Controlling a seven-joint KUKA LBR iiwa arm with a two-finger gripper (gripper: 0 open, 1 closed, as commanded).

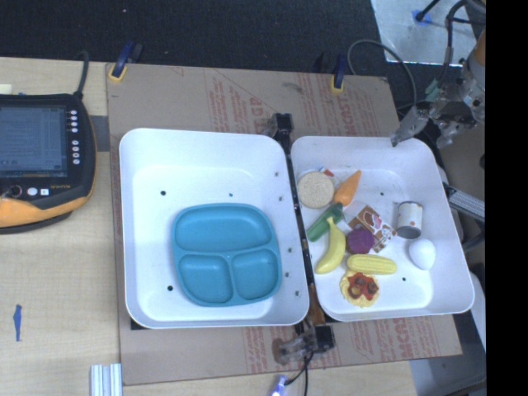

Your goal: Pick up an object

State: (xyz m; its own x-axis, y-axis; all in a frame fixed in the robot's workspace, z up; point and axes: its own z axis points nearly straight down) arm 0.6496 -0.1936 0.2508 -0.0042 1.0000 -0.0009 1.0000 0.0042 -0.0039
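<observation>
1. The bench (49,304) is light wood, with a brown cardboard sheet (247,97) laid over its middle and clipped along the far edge
2. Two shallow white bins sit side by side on the cardboard: the left bin (148,163) and the right bin (445,279), their inner rims touching
3. A blue divided plate (224,252) with three compartments lies flat in the left bin, toward its near side
4. A black and orange control tablet (41,159) rests on the bench at the far left, well apart from the bins
5. The gripper (425,122) hangs above the far right corner of the right bin, apart from the toys; its two fingers are spread and grasp nothing
6. The toys are clustered in the right bin: a yellow banana (332,252) beside a green vegetable (323,222), a corn cob (372,264) just right of the banana, an orange carrot (348,187), a round cracker (315,190), a small pizza slice (359,287), a purple piece (360,240), a patterned packet (373,223), a grey can (407,219) and a white egg (421,254)
</observation>
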